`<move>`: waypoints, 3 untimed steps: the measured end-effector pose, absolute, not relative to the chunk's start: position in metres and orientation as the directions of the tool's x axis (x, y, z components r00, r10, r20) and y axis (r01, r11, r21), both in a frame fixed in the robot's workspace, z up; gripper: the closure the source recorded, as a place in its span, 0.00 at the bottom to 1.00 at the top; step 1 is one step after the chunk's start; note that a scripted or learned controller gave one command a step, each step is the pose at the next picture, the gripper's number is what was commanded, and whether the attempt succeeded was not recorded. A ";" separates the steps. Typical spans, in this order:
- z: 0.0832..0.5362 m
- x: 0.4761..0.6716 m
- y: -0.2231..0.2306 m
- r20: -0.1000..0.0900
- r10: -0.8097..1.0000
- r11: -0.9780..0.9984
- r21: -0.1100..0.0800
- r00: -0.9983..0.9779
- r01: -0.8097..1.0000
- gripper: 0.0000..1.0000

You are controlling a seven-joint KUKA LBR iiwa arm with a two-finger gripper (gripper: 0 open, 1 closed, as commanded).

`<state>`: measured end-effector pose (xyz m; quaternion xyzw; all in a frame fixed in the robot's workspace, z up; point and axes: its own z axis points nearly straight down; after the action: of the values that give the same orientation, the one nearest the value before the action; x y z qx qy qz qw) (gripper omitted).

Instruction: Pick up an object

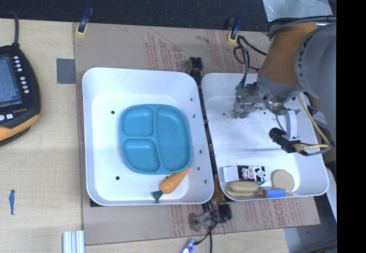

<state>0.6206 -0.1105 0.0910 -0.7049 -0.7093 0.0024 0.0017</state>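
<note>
At right of frame, the grey-and-orange arm lowers its claw into the upper part of the right bin; whether the claw is wide or narrow cannot be told. Small objects cluster along that bin's lower edge. In the left bin, a blue divided plate lies at centre, a toy carrot just below it.

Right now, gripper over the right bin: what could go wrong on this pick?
1. The gripper hangs over bare floor of the right bin; the small items lie bunched along its near wall, so closing here likely grabs nothing.
2. Those items touch each other, so a grasp may catch two or shove them.
3. The carrot leans on the left bin's wall, awkward to reach.
</note>
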 end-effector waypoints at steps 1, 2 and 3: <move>0.209 0.587 -0.136 -0.001 1.000 0.003 -0.001 -0.003 1.000 1.00; 0.192 0.595 -0.091 0.000 1.000 0.006 -0.006 -0.006 1.000 1.00; 0.203 0.595 -0.092 -0.001 1.000 0.007 -0.007 -0.007 1.000 1.00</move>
<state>0.5950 -0.0919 0.2028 -0.7047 -0.7095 0.0030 0.0021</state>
